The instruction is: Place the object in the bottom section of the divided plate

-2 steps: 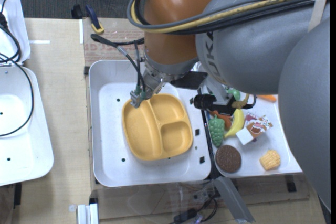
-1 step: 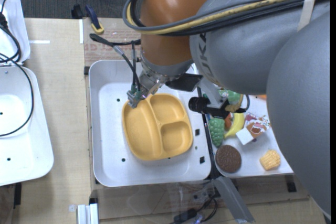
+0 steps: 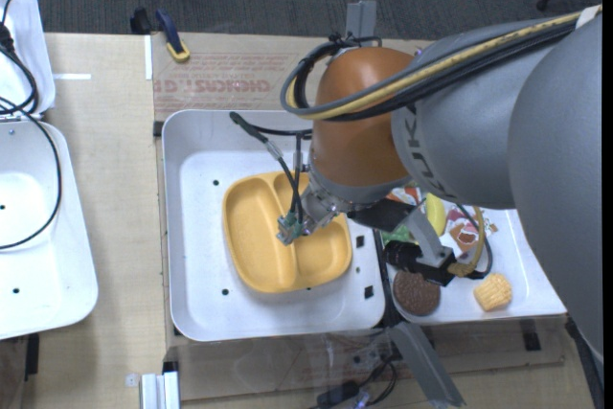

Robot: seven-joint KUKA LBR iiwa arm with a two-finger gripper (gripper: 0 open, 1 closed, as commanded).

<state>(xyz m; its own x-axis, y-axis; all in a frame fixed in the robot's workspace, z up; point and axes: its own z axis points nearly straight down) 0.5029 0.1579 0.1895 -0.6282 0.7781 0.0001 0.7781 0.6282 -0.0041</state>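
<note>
Overhead, one yellow divided plate (image 3: 278,239) in one white bin (image 3: 192,235), gripper (image 3: 292,227) above plate, grip state unclear

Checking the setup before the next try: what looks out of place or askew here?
The yellow plate lies askew in the left bin, its divider running at a slant. A small greenish object hangs at the gripper over the divider. Toy food, including corn, is bunched in the right bin.

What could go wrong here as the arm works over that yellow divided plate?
The gripper hangs low over the yellow divided plate, near its divider; a descent could strike the ridge or shove the plate. Loose black cables trail across the bin by the wrist and might snag.
</note>
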